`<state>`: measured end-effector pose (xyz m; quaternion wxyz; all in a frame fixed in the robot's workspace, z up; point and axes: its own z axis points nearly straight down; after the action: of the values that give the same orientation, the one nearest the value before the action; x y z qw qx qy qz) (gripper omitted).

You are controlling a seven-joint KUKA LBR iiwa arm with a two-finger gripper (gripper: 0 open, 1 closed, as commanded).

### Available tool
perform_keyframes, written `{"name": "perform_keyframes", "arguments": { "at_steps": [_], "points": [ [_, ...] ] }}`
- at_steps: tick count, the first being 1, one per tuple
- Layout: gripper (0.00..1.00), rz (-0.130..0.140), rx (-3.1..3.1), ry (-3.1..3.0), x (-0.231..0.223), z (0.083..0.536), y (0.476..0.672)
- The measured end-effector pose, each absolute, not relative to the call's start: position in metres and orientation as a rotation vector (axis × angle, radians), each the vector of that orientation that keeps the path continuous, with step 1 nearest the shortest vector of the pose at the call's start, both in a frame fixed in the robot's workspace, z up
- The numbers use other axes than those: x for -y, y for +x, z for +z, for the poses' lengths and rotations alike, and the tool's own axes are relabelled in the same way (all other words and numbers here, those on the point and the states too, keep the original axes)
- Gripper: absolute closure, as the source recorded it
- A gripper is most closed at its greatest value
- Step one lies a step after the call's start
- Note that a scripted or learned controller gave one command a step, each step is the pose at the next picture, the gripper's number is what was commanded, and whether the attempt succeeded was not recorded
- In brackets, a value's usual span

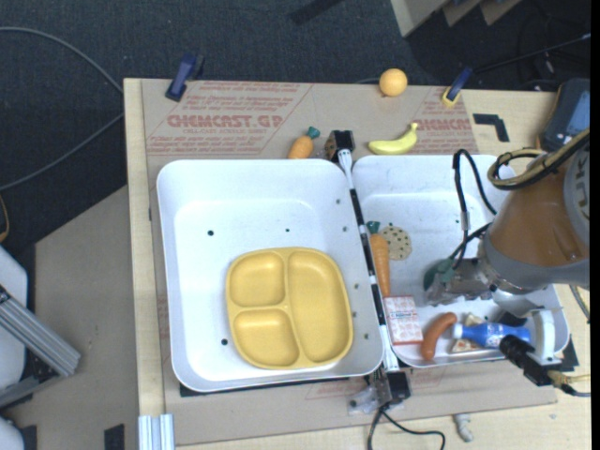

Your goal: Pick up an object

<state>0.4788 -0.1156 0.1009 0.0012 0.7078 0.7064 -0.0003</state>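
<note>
Gripper [448, 279], jaw state you cannot tell, hangs over the right bin [422, 181], just above the sausage [437, 334]. Beside that sausage you find a white carton [402, 319]; a carrot [379, 262] and a cookie [397, 242] lie beyond it. Left of it, you have the left bin [187, 214] holding a yellow divided plate [289, 306].

A yellow divided plate [289, 307] lies in the left bin [187, 204]. In the right bin [422, 195], the gripper [450, 279] hovers with a carrot [379, 261] at its nine o'clock and a sausage [437, 334] at six.
</note>
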Motion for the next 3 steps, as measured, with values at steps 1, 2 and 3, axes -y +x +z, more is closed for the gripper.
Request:
{"name": "perform_keyframes", "arguments": {
  "at_steps": [1,2,3],
  "points": [
    [0.0,-0.001,-2.218,2.222,0.116,0.101,0.479],
    [0.0,0.0,-2.222,2.22,0.12,0.084,0.55],
    [0.0,-0.001,-2.219,2.221,0.155,0.084,0.546]
  ]
}}
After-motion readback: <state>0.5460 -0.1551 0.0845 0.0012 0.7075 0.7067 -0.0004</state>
